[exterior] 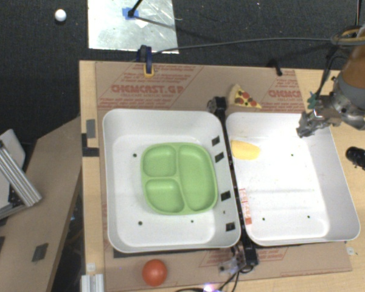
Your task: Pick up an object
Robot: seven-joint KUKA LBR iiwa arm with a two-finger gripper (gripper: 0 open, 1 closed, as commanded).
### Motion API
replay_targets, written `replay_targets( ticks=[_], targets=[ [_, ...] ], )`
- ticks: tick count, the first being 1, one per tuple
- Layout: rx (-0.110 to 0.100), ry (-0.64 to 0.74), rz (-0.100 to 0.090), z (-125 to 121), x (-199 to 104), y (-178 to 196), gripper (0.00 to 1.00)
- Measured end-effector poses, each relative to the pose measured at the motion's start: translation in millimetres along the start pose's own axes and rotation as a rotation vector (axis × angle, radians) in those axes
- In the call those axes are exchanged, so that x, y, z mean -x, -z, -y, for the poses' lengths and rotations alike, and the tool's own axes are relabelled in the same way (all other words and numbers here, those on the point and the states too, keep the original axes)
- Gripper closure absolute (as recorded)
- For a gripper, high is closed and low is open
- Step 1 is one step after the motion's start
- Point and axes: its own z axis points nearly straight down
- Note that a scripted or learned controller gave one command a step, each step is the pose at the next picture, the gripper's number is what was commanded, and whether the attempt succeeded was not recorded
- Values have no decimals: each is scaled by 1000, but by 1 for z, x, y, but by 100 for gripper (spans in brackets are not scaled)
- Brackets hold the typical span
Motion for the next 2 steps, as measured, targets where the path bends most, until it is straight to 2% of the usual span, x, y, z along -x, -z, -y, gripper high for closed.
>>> replay_targets(
  ticks=[1, 2],
  targets=[
    [0, 1, 0, -2, 0, 52, 100],
    [-6, 5, -2, 1, -44, 48, 100]
  ],
)
